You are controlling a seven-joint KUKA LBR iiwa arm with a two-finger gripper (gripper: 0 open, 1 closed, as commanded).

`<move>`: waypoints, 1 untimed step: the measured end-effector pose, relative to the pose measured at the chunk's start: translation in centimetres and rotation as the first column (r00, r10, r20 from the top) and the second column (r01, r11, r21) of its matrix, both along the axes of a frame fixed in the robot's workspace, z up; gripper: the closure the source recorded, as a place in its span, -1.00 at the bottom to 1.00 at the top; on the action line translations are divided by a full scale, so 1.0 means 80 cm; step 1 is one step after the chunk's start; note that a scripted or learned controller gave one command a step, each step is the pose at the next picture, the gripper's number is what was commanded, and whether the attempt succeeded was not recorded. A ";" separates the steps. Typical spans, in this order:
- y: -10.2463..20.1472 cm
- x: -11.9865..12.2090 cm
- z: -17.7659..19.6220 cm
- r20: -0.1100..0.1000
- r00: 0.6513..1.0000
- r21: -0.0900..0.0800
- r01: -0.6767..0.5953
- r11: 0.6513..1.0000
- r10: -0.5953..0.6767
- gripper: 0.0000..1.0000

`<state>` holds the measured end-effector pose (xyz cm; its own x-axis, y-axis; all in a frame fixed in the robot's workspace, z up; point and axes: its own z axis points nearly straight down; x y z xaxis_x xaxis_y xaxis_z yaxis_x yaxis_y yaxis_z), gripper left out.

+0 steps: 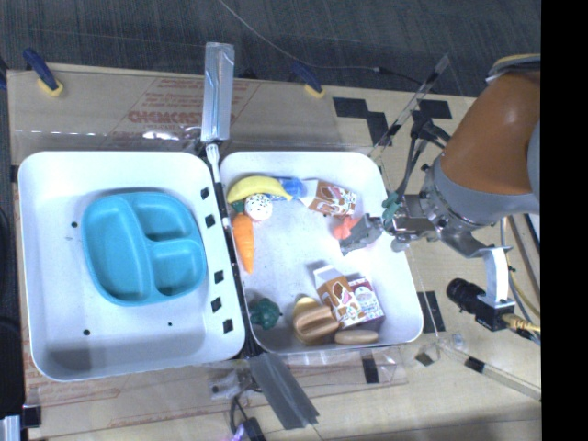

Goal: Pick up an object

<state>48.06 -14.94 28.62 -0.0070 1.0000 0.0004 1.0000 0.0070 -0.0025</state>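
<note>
Reaching in from the right, the arm is seen with its orange band over the bench edge, and the gripper is parked low at the right-hand wall of the right bin. Whether anything is clamped can't be told from this angle, so no call is made on that.

A small reddish-orange item is found right against the gripper tip, just inside that wall. Most of the toys are pushed out to the rims: a banana with a blue piece beside it along the top wall, a white ball and a carrot lined up against the left wall, a small brown packet near the top. Along the bottom edge a dark green piece, a hot dog bun, a sausage and a printed carton are crowded together. So the open floor is left mostly in the middle of the bin, and it's pretty roomy there.

The left bin is taken up by a blue divided tray, with bare white floor all round it.

Both bins are set on a cardboard-covered bench, held by blue clamps, with dark carpet behind.
</note>
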 end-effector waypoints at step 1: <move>0.052 -0.008 -0.172 -0.011 0.992 0.001 0.126 0.992 -0.126 -1.00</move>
